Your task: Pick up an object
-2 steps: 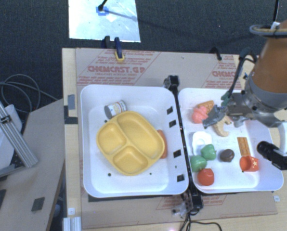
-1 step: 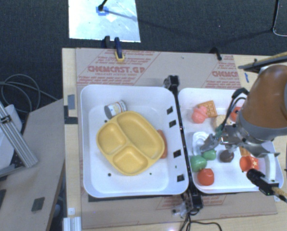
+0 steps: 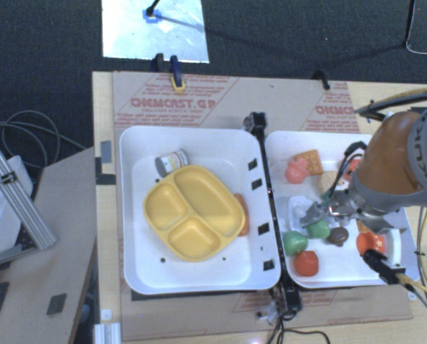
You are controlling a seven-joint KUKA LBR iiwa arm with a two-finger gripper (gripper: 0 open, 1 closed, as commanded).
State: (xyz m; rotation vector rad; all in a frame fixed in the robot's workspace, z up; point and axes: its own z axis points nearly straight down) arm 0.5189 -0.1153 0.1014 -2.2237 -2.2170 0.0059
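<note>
The green ball (image 3: 318,228) is the thing nearest my reach — it lies in the right bin (image 3: 281,149), low in the middle of it, and it sits touching or just beside my pincer (image 3: 315,214), at about five o'clock from the tips. It is round, so it has no long axis to line up with; the approach angle matters less than getting over its centre. A clear plastic piece (image 3: 300,208) lies under and around the tips, which makes the outline hard to read. I cannot tell whether my pincer stands apart or together, and I see nothing plainly caught in it.

Outward from the ball: a brown lump (image 3: 337,236) just beside it at three o'clock, a second green piece (image 3: 294,243) near it at eight o'clock, and a red ball (image 3: 306,263) beyond that at six o'clock. An orange toy (image 3: 370,243) lies further off at three o'clock. At twelve o'clock, well apart, sit a pink piece (image 3: 296,170) and a tan cracker (image 3: 311,161).

Across the divider, the left bin (image 3: 135,264) holds a yellow tray (image 3: 193,211) and a small can (image 3: 171,163) — both far from me.

My judgement: a short shift toward five o'clock, then down.
</note>
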